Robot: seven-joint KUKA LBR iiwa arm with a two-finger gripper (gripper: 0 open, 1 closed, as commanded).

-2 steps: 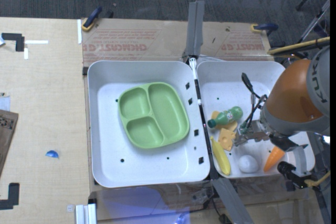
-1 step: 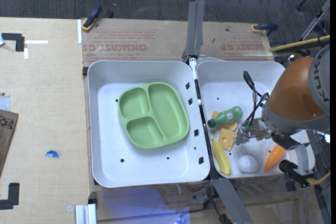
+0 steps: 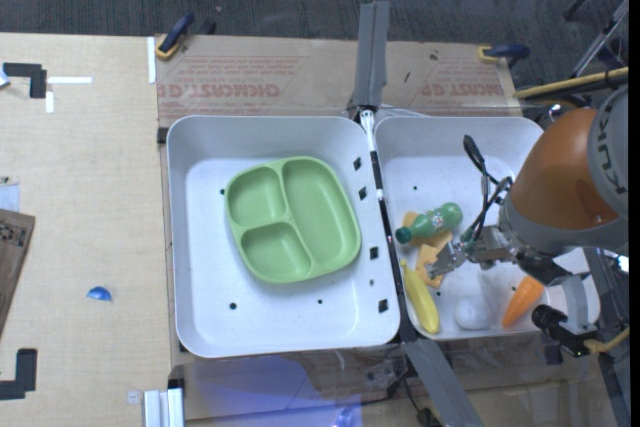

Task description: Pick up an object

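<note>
The grey arm with its broad orange band [image 3: 562,180] rises closest to the lens and reaches in from the right over the right-hand shallow white bin [image 3: 440,130]. Its bulk hides much of that bin's right side. The two-finger gripper [image 3: 447,260] at its end sits low in the middle of this bin. It is just right of a small pale yellow wedge [image 3: 431,256] and below a green plastic bottle [image 3: 430,223]. Whether the pincer is apart or together cannot be told, and nothing can be seen clamped in it.

The things to pick all lie in the right bin, crowded into its lower half:
- one green bottle, lying on its side near the left wall
- one yellow wedge, touching or just under the bottle
- one yellow banana [image 3: 422,300], running along the left wall toward the front corner
- one white rounded object [image 3: 472,313], near the front rim
- one orange carrot [image 3: 522,300], tilted, beside the white object on the right

The upper half of this bin offers bare floor.

The left white bin [image 3: 190,245] holds one light green plate with three compartments [image 3: 293,218]. The plate lies flat and centred, apart from every wall, with bare floor all round it, widest toward the front. The two bins meet along a shared middle edge, and brown cardboard [image 3: 260,80] lies behind them.
</note>
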